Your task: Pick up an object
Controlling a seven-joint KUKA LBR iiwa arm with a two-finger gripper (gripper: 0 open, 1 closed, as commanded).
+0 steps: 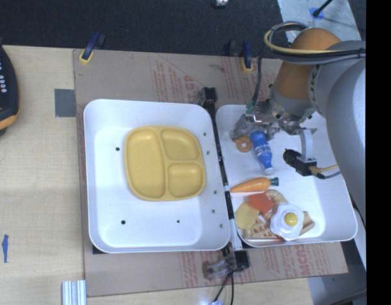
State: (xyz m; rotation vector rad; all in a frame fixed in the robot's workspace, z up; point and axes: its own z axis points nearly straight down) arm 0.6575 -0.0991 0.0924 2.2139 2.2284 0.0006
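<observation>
- A wooden tabletop (37, 170) seen from above, with a brown cardboard sheet (151, 75) on it and two shallow white bins side by side on the sheet.
- The left bin (106, 196) holds one thing: a yellow plate (165, 162) with three compartments, lying flat near the bin's middle.
- The right bin (332, 211) holds several toy foods.
- A grey arm with an orange band (310, 49) reaches in from the right and bends down over the far end of the right bin.
- The gripper (246, 131) hangs low in the far left corner of the right bin. Whether its jaws are spread or pressed together cannot be told from this angle.
- A blue bottle (261, 148) lies on its side just beside the gripper, its pale cap pointing toward the near side. Whether the gripper touches it cannot be told.
- A small brown ring (244, 146) lies just left of the bottle, under the gripper.
- An orange carrot (249, 185) lies crosswise below the bottle, by the bin's left wall.
- At the near end, bunched together: a red slice (262, 203), a yellow slice (245, 216) and a fried egg (289, 220).
</observation>
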